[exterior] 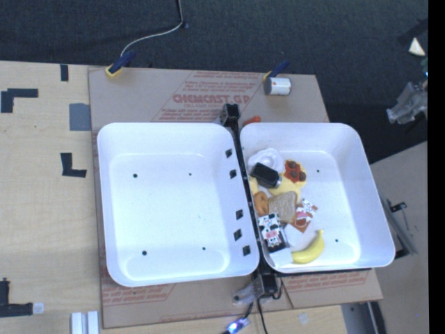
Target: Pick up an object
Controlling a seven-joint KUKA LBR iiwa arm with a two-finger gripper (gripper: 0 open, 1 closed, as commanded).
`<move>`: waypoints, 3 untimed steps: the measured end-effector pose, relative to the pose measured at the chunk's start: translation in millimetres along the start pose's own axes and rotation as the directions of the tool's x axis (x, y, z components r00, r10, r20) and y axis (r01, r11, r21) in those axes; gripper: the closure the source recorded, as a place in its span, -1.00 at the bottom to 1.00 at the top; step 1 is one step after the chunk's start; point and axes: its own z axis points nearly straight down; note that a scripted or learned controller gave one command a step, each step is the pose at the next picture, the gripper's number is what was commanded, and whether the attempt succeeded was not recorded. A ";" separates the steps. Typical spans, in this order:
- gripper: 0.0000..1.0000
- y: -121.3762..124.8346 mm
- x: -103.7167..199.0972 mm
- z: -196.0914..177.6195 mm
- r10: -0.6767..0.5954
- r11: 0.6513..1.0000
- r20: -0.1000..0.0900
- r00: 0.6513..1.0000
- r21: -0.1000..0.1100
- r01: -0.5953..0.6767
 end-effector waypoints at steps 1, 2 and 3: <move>1.00 22.1 2.5 -137.4 -0.007 0.999 0.011 1.000 -0.031 0.008; 1.00 80.0 2.7 -129.5 -0.007 1.000 0.008 1.000 -0.020 0.007; 1.00 66.0 62.0 -16.6 -0.009 1.000 0.000 1.000 -0.005 0.009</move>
